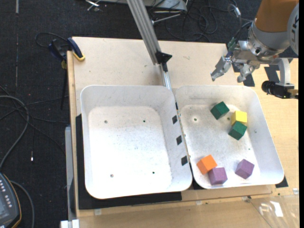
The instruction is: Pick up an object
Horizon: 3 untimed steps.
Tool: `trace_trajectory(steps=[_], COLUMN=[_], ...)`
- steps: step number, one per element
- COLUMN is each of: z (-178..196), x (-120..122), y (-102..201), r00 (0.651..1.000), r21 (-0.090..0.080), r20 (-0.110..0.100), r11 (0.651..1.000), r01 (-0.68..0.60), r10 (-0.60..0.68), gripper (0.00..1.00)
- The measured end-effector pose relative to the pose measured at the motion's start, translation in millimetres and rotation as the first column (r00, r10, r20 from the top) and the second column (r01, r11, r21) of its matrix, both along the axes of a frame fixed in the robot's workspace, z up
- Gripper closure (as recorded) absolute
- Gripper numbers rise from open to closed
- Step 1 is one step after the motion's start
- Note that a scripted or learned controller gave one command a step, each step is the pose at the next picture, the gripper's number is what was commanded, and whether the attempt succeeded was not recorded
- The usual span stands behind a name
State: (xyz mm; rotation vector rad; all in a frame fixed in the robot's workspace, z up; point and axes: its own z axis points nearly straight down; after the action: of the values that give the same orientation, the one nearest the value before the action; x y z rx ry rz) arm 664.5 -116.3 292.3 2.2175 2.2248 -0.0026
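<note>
Gripper (pixel 233 73) hangs above the bench past the far rim of the right bin (pixel 266 141); two fingers spread apart, gap between them plain, nothing in it; touches nothing. All blocks sit in the right bin: dark green cube (pixel 219 110) near the far side; yellow cube (pixel 240 117) just beside it, touching a second green cube (pixel 237 130) below it; orange cube (pixel 206 164) at the near side, touching a purple cube (pixel 217 175); another purple cube (pixel 244 168) close by, apart from that pair. Left bin (pixel 88 127) sits alongside, rims overlapping the right one.
</note>
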Motion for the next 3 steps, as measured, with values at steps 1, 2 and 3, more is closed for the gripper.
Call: trace_trajectory(steps=[1,2,3], z=[-149,-198,-186], x=[-1,-1,0], y=[-39,-40,-40], r00=[1.0,1.0,1.0], r21=[0.001,-0.001,0.0], r20=[-0.007,0.002,0.005], r11=[1.0,1.0,1.0], r01=[0.006,0.003,0.004], r10=[-0.006,-0.003,-0.004], gripper=[0.0,0.0,1.0])
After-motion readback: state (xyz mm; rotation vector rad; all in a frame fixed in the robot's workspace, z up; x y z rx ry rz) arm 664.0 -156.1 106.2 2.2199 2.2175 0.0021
